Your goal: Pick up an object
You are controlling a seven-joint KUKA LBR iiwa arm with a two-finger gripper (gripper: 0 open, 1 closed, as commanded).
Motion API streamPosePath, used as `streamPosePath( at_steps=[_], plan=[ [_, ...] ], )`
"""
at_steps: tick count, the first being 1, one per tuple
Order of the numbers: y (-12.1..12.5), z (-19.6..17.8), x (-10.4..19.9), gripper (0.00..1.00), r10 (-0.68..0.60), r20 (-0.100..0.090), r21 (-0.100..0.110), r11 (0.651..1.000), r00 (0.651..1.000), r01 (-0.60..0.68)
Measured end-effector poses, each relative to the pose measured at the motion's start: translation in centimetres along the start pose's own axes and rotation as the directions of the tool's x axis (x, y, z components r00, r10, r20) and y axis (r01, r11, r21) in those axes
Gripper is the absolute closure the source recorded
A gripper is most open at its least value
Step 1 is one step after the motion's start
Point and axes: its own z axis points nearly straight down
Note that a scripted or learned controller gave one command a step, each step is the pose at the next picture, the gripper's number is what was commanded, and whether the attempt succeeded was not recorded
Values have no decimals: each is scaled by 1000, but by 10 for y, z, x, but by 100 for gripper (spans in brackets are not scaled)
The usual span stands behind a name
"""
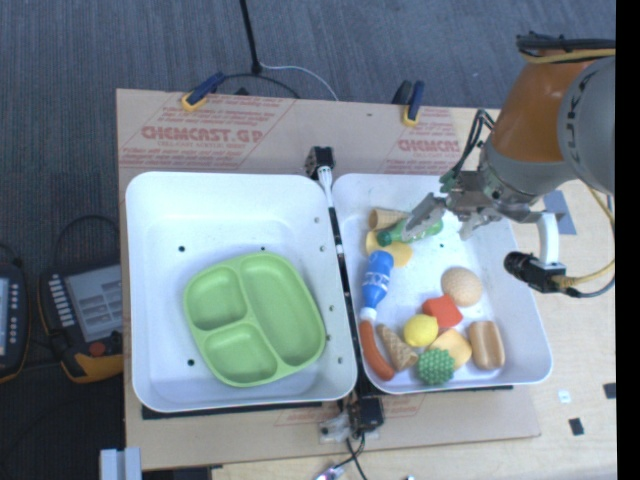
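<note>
My gripper (447, 218) hangs over the back of the right bin (520, 298), its two fingers spread apart and open. The left fingertip (427, 211) sits just above a small green toy (412, 232), which lies on a yellow piece (388, 246) beside a beige wedge (384, 217). Nothing sits between the fingers. Further forward lie a blue bottle (377, 278), a beige egg (461, 286), a red piece (443, 311), a yellow lemon (421, 330), a bumpy green ball (435, 366), a bun (486, 345), a red sausage (371, 350) and a cone (398, 349).
The left bin (160, 218) holds a green divided plate (255, 318). A ridge (338, 258) separates the two bins. The arm's grey and orange body (545, 118) fills the upper right. Clamps (410, 103) and cables sit at the board's back edge.
</note>
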Motion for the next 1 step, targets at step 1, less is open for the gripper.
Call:
streamPosePath(
  at_steps=[1],
  plan=[
    [-2,99,16,0,-167,0,-2,986,986,167]
  ],
)
